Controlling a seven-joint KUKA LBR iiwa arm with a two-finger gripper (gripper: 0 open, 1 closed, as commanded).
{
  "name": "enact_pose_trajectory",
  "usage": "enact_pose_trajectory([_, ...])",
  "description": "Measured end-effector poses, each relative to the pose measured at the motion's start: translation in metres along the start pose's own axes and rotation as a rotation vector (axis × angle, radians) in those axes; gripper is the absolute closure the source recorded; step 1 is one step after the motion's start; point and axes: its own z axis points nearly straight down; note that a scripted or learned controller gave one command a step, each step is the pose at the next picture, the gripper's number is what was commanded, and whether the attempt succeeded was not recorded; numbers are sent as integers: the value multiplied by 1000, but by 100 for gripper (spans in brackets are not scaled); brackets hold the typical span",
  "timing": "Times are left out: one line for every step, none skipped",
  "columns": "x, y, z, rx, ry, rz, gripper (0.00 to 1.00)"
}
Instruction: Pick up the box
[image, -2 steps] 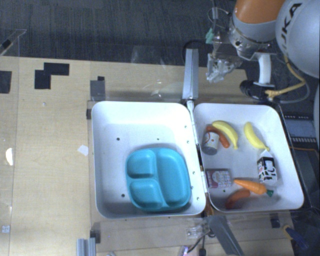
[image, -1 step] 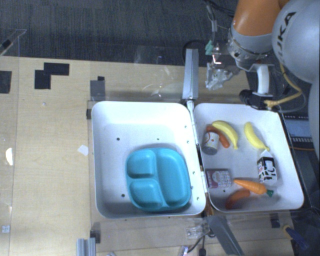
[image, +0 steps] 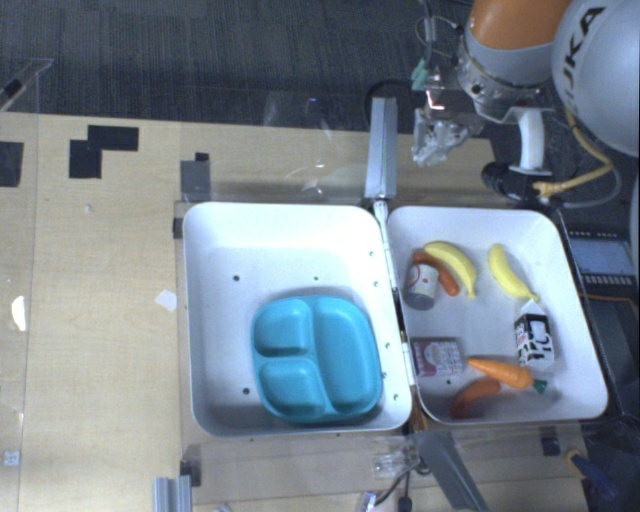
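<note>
The box (image: 438, 357) lies flat near the right bin's (image: 572, 262) left wall, just beside the carrot (image: 502, 373). It looks light, stiff cardboard, best taken across its short sides. The pincer (image: 436, 140) hangs above the counter beyond the bins; spread or pressed together, I cannot tell.

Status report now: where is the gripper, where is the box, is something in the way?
Gripper above bench, behind right bin. Box flat in right bin, untouched. Carrot close beside it.

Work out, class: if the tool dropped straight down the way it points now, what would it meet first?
Probably the wooden bench just behind the right bin, not the box. The tool hangs above that strip, though depth is hard to judge from one slanted view.
</note>
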Motion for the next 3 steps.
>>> enact_pose_trajectory([38, 0, 92, 4, 0, 21, 100])
enact_pose_trajectory([95, 1, 87, 0, 1, 12, 100])
enact_pose_trajectory([186, 2, 113, 2, 2, -31, 100])
